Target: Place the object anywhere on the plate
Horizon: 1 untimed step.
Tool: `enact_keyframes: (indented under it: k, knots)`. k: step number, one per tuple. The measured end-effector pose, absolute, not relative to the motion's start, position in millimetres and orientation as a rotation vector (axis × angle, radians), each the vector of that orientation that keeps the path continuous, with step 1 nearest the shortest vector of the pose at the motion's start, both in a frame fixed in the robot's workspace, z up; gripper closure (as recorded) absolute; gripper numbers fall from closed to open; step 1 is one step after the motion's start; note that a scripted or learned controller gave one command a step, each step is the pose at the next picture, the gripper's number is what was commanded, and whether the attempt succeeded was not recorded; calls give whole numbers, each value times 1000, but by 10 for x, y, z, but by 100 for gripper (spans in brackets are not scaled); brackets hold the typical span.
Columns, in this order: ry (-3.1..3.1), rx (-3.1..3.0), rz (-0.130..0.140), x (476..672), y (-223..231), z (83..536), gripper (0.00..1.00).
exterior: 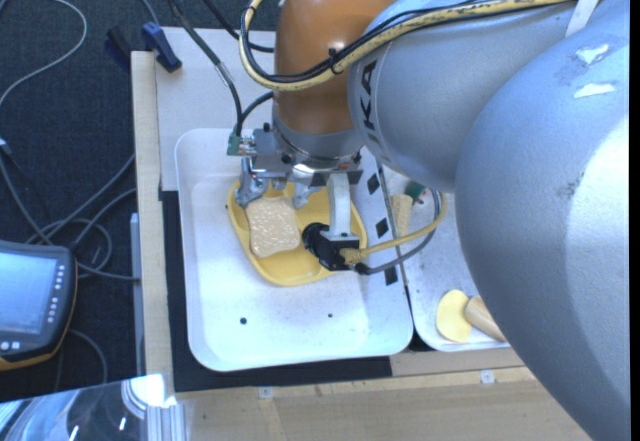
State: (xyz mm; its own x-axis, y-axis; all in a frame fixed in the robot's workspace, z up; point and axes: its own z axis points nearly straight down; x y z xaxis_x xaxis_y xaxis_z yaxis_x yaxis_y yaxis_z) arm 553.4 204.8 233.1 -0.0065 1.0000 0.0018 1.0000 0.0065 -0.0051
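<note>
Arm (520,159) is nearest the lens, grey casing filling the right half, orange band (320,39) above the wrist, yellow-and-black cable (430,14) strung along it. Below the wrist the claw (285,191) hangs over the left bin (300,329), right above the yellow plate (290,269). Fingers look spread and nothing sits between them, so I read it as open and empty, though the wrist hardware crowds the view. The object, a pale speckled slice that looks like bread (272,227), lies flat on the plate, just under and beside the fingertips, apart from them as far as I can tell. Judgement: placement looks done; what's left is lifting clear without dragging the slice off. Right bin (430,334) has a yellow and tan item (465,314) at its near edge, mostly hidden by the arm. Writing: dark letters on the grey casing near the wrist, probably the maker's name, cut off and not readable. Screen (30,294) at left shows no legible text.
</note>
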Motion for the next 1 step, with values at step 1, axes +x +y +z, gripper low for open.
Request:
enact_keyframes:
  k: [1]
  knots:
    - [-2221, -2218, 3, 5547, 2013, 2341, 0]
